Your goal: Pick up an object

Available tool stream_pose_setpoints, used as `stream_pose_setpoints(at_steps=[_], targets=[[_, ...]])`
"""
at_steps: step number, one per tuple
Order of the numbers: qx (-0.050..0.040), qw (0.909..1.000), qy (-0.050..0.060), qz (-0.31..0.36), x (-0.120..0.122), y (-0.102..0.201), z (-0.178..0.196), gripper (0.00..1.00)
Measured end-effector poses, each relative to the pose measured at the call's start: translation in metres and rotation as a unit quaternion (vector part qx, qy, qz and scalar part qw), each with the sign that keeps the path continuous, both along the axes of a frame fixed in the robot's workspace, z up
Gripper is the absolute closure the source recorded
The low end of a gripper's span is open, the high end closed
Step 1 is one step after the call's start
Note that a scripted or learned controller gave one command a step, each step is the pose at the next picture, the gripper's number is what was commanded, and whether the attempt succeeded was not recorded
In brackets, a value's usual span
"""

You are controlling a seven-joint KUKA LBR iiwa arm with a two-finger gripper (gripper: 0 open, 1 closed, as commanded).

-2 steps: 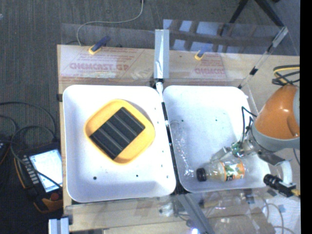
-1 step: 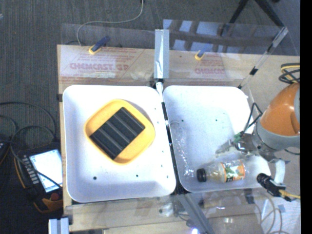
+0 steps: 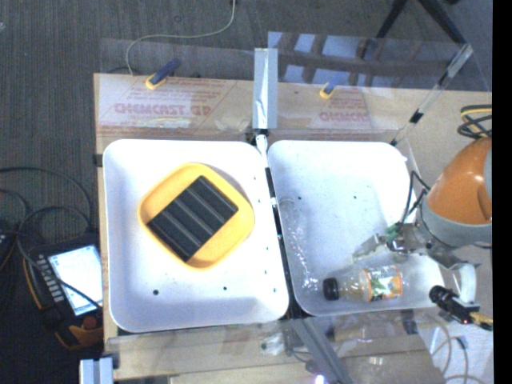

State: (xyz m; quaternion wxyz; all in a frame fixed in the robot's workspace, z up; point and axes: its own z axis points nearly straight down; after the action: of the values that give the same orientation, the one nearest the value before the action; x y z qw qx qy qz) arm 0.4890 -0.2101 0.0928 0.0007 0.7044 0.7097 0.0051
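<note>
Gripper (image 3: 382, 244) low in the right bin (image 3: 336, 174), just above the bottle (image 3: 364, 285) at lower right; jaw state I can't tell

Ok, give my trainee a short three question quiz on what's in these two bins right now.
1. Which bin holds the clear plastic bottle with a black cap?
2. True or false: the yellow tray with a black ribbed insert lies in the left white bin.
3. The bottle is: A upright, B lying on its side.

Key: 1 the right white bin, near its front edge; 2 true; 3 B.
</note>
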Motion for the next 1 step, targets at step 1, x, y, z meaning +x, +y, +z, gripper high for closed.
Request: stream_pose_setpoints(at_steps=[1], targets=[[0.0018,0.9964,0.001,0.084,0.0002,-0.0049,-0.0004,0.0]])
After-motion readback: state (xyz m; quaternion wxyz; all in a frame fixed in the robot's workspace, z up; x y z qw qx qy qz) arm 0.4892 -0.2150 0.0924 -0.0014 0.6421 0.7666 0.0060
